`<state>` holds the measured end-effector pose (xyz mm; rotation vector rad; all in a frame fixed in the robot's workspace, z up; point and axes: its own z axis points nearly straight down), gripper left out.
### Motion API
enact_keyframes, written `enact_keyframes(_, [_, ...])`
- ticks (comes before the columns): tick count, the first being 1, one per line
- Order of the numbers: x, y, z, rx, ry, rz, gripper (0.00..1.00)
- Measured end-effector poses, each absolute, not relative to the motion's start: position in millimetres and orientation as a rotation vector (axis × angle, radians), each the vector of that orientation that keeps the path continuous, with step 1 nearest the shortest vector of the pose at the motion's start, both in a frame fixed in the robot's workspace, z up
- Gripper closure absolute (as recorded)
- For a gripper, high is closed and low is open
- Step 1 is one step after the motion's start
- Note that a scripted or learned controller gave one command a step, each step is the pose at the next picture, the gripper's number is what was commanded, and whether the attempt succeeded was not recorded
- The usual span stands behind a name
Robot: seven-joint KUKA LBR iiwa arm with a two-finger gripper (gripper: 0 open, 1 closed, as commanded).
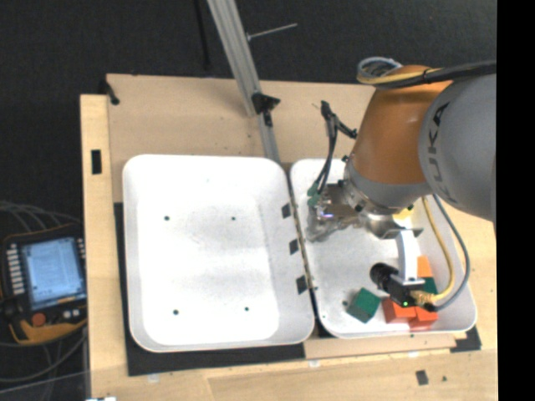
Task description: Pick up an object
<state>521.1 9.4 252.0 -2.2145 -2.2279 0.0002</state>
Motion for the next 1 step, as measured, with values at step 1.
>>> enact_keyframes(1, [529.9,58.0,239.8,-2.215,-2.228,0.0,1.0])
